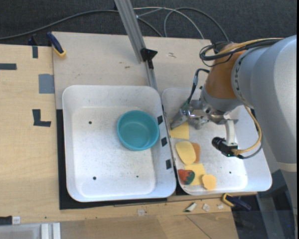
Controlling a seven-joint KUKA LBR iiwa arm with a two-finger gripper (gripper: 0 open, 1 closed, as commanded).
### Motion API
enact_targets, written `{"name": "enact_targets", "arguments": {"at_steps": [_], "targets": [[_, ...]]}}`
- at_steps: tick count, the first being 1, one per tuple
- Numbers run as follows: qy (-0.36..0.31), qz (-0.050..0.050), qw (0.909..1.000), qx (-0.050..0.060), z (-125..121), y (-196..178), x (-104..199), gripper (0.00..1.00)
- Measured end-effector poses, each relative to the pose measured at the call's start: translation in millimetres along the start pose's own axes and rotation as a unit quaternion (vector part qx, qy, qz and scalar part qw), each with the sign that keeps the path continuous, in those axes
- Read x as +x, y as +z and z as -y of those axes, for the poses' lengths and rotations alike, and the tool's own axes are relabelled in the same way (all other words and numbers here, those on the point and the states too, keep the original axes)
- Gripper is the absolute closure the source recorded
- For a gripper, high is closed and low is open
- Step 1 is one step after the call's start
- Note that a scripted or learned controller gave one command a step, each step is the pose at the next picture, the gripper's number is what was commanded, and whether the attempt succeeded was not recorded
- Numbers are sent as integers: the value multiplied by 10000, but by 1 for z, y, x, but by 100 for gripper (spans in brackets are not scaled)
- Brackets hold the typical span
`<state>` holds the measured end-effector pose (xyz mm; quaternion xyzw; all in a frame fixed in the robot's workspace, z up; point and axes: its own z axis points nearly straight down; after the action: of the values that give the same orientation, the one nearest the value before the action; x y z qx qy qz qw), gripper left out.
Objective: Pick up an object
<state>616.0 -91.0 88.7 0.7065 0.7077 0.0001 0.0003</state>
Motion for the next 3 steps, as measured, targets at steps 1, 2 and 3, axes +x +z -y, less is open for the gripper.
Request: {"name": "enact_targets", "arguments": {"at_steps": [1,2,3], "targets": [[-10,-3,10000,2,0,-11,1,100],[3,1,10000,-11,-6,-56,-5,100],[1,1,10000,-18,-7,-109,-4,100]]}}
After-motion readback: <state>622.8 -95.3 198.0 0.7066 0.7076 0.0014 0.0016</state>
